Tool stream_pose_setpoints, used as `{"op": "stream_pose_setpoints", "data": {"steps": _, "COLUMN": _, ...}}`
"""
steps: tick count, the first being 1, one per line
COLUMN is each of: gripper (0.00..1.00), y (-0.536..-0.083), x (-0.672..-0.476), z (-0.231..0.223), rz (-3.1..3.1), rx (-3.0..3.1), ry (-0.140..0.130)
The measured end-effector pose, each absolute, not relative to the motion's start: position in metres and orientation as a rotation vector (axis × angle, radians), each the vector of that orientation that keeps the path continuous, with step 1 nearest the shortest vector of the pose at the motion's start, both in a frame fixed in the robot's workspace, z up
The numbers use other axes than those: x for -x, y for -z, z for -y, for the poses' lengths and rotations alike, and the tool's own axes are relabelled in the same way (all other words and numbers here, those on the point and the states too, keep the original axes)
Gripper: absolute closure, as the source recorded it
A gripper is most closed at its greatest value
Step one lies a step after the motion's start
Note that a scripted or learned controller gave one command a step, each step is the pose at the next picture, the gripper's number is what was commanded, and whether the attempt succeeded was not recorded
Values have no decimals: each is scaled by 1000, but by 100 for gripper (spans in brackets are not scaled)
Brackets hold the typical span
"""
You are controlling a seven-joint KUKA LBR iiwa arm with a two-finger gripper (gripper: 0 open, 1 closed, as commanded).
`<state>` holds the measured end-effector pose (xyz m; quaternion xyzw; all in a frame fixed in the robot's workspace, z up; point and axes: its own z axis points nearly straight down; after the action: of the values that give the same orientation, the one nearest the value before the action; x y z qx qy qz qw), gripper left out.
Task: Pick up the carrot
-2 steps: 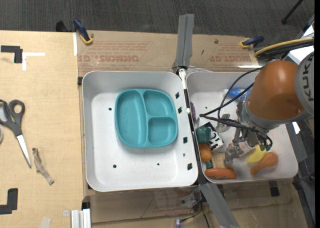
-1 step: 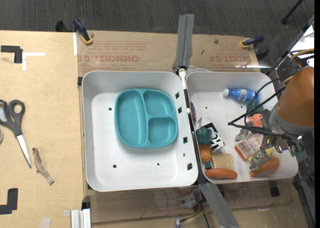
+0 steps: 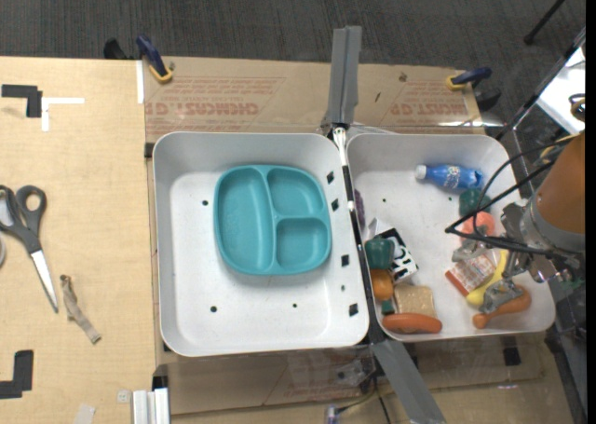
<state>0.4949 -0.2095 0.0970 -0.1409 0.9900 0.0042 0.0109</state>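
The carrot (image 3: 496, 311) is a small orange piece lying in the front right corner of the right bin (image 3: 438, 154), next to a yellow toy (image 3: 479, 296). My gripper (image 3: 520, 275) hangs low over that corner, just above and right of the carrot, under the grey wrist and orange band (image 3: 566, 184). Black cables cross in front of it. Part of the carrot is covered by a grey piece that lies across it.
The right bin also holds a blue bottle (image 3: 449, 176), a red-orange sausage (image 3: 412, 323), a tan bread slice (image 3: 414, 300), a green cup (image 3: 380, 252) and a red packet (image 3: 470, 270). A teal divided plate (image 3: 273, 220) lies in the left bin. Scissors (image 3: 28, 231) rest on the bench at the left.
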Motion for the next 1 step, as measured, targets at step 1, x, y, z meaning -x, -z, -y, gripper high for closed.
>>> {"op": "stream_pose_setpoints", "data": {"steps": 1, "gripper": 100, "y": -107, "x": -496, "z": 212, "rz": -3087, "rx": 441, "ry": -5}}
